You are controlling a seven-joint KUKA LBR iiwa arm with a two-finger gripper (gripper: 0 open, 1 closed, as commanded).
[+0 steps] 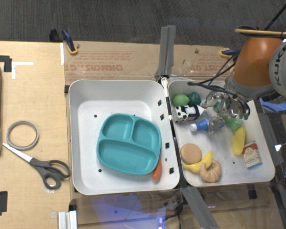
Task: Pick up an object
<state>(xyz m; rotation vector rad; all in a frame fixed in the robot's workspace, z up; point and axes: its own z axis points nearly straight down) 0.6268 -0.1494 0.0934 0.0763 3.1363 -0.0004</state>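
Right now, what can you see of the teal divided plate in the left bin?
The teal divided plate looks like matte plastic, a rounded rectangle with raised ridges splitting it into three compartments: two smaller ones toward the far side and one long one along the near side. All three look empty. It lies flat, right side up, turned slightly askew, on the floor of the left bin, right of centre. An orange carrot-like piece lies against its near right corner.
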